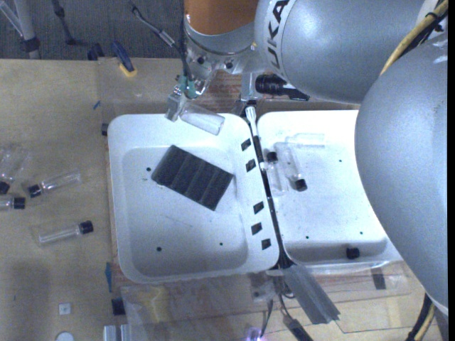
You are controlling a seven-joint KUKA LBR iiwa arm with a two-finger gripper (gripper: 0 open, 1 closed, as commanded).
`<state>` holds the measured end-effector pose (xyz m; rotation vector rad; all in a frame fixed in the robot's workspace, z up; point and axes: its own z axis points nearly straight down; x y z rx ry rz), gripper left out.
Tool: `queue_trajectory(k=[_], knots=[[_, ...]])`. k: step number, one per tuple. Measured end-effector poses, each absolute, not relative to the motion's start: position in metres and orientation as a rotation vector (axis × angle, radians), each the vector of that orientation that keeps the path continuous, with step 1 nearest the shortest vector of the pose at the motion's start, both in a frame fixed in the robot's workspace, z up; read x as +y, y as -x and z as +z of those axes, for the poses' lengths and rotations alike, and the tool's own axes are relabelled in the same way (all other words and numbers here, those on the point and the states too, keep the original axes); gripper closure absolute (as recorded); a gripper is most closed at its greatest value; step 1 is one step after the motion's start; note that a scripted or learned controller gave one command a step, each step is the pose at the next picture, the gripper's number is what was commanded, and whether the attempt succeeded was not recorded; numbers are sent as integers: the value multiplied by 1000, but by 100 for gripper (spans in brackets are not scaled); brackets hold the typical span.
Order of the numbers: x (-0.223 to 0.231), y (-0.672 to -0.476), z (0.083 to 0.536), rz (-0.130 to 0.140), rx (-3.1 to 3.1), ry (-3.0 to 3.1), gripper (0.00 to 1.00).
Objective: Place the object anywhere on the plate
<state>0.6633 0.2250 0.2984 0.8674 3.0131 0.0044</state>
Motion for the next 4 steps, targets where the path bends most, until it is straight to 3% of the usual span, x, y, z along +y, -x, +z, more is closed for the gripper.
queue_trajectory(k=[4], knots=[[233, -665, 342, 20, 2994, -840, 100]])
